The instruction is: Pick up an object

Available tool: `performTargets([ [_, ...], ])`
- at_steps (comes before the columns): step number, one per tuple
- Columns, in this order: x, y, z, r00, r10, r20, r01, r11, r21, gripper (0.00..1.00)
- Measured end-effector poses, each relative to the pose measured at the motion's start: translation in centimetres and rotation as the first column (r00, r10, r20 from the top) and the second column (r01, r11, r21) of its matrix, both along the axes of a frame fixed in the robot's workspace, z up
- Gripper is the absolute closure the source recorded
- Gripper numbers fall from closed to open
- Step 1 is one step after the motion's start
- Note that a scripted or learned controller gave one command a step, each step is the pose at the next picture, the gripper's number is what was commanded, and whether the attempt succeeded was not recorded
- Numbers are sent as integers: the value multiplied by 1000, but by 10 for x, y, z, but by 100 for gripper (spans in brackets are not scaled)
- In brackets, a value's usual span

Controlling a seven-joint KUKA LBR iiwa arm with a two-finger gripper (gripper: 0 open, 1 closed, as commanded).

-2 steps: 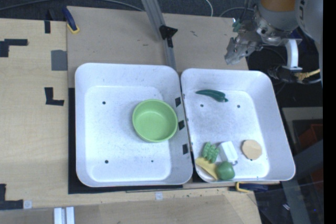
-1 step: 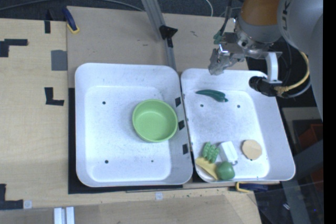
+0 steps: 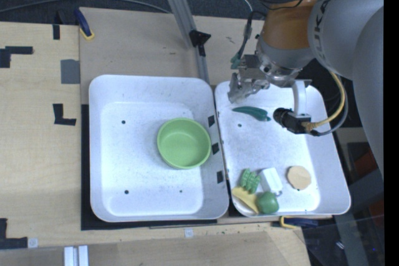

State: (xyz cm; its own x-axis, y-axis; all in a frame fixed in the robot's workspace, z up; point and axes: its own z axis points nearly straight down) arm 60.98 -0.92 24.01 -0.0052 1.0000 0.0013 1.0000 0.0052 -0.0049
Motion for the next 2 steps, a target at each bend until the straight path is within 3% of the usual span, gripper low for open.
performTargets([
  [2, -45, 111, -9, 1000, 2, 0, -2, 1000, 0, 100],
])
